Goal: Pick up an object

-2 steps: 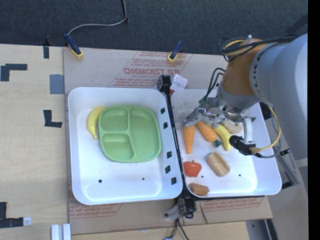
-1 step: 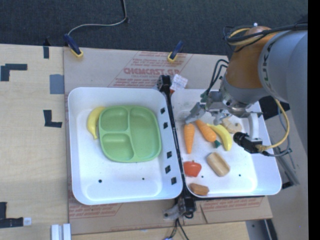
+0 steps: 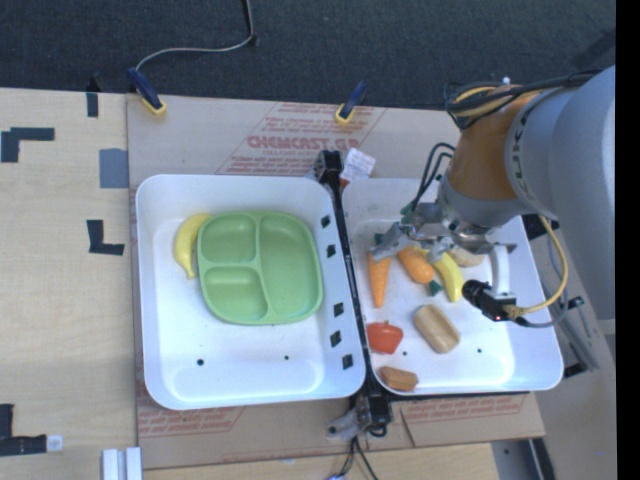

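The right bin point(image 3: 520, 363) holds several toy foods. A long orange carrot point(image 3: 379, 279) lies near its left wall, and a shorter orange piece point(image 3: 416, 265) sits beside a yellow banana-like piece point(image 3: 447, 277). A tan bread roll point(image 3: 436, 328), a red tomato-like piece point(image 3: 384, 337) and a brown piece point(image 3: 399, 377) lie nearer the front. My gripper point(image 3: 432, 240) hangs low over the cluster of carrot, orange piece and yellow piece, below the orange wrist band point(image 3: 485, 158). Its tips sit right at the orange piece; whether anything is between them is hidden.
The left bin point(image 3: 160, 358) holds a green divided tray point(image 3: 258, 266) with a yellow banana point(image 3: 186, 244) tucked at its left side. A black divider point(image 3: 340, 258) separates the bins. Cables run from the wrist along the right bin's right side.
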